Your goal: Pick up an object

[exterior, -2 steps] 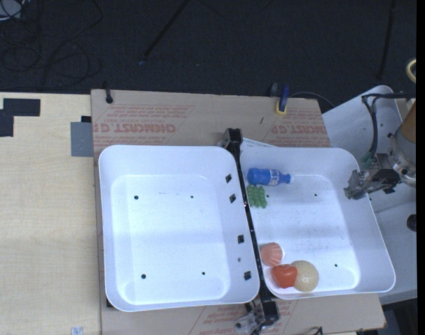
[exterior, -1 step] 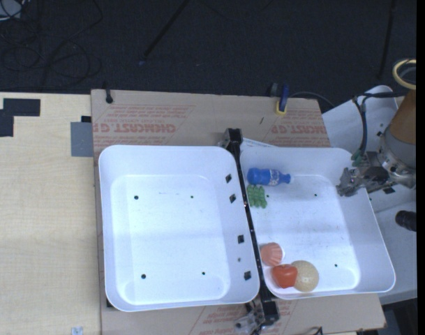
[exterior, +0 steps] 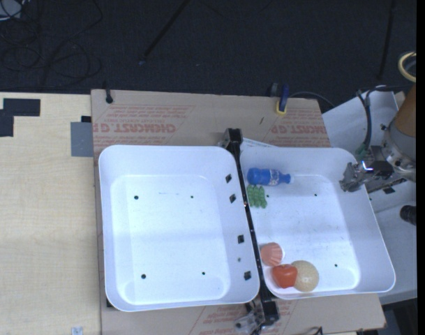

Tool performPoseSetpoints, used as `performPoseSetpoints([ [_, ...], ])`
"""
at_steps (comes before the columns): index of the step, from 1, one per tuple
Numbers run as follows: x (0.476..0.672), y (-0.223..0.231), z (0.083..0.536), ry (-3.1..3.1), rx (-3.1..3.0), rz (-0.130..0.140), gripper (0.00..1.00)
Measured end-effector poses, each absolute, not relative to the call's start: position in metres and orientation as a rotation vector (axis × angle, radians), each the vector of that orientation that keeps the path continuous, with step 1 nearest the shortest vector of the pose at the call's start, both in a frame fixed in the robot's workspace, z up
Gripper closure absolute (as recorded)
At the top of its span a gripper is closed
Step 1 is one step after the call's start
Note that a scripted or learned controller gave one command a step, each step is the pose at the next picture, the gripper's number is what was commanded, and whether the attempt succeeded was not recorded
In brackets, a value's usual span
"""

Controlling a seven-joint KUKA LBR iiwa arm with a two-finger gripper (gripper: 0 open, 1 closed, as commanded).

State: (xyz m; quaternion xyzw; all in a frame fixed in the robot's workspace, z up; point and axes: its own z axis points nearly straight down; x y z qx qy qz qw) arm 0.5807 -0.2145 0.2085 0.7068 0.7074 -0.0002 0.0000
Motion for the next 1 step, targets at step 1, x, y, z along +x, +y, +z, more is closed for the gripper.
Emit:
performPoseSetpoints([
  [1,0.5792,-0.166,0.2251,2.228,2.219,0.001,1.0],
])
